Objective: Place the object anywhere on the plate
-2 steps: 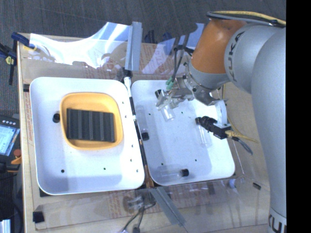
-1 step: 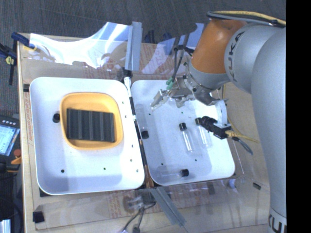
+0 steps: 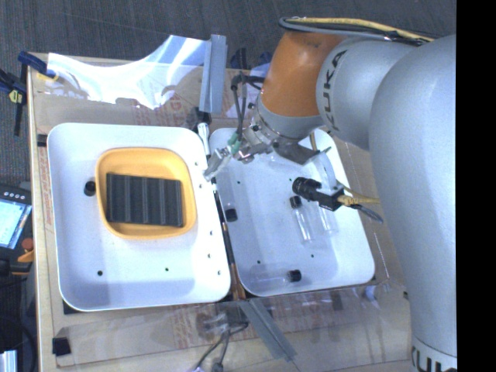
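The left bin (image 3: pixel 77 262) and the right bin (image 3: pixel 263 239) were both seen as plain white, and the plate (image 3: pixel 143 160) was coloured a warm yellow, while the block (image 3: pixel 145 200) was shown in dark grey, striped from top to bottom with black grooves. The arm (image 3: pixel 403 130) was finished in pale grey, broken by an orange band (image 3: pixel 302 76) and by dark lettering, and a small knob (image 3: pixel 294 275) was seen in black. The bench (image 3: pixel 139 324) was rendered in light brown, the floor (image 3: pixel 116 6) in dark, finely flecked grey, and the plastic sheet (image 3: pixel 170 56) in a pale, see-through blue.
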{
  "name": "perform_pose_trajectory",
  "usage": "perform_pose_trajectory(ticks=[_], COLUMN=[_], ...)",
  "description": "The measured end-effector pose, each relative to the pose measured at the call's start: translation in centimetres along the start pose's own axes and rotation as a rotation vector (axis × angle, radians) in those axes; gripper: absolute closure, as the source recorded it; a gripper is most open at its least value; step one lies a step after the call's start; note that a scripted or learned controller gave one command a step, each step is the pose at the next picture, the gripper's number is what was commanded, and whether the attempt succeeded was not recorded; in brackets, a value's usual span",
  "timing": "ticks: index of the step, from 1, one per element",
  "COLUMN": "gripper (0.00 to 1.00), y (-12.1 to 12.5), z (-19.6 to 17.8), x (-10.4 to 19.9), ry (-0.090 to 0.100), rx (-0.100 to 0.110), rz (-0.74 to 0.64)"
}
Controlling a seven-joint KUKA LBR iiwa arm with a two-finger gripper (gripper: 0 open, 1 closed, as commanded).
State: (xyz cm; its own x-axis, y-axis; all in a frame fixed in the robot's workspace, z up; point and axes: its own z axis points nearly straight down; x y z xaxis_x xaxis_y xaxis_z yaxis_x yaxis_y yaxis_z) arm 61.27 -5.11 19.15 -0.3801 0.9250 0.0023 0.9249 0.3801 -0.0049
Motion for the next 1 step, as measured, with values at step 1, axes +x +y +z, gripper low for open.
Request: perform_pose_trajectory(ticks=[1], gripper=[0.00], y=[3.30], z=[-0.11], x=[5.50], ry=[-0.003], rx=[-0.004], rz=[-0.029])
